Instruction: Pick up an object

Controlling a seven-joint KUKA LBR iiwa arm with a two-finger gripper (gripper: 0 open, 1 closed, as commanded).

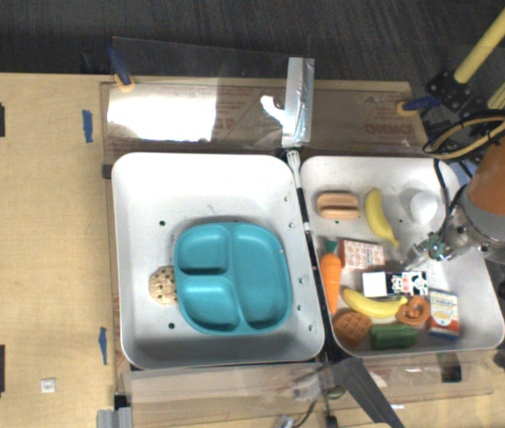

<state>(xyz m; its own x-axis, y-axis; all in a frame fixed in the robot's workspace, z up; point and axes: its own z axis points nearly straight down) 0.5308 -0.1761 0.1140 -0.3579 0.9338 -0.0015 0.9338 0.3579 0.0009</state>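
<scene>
Banana (379,215) lengthwise roughly up-down

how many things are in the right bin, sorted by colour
Yellow: 2, a banana and another banana
Orange or brown: 5, hot dog, carrot, waffle, pretzel, juice carton
Green: 1, green block
White or pale: 4, white egg, pink-print packet, white box, cow-print carton
Total: 12
</scene>
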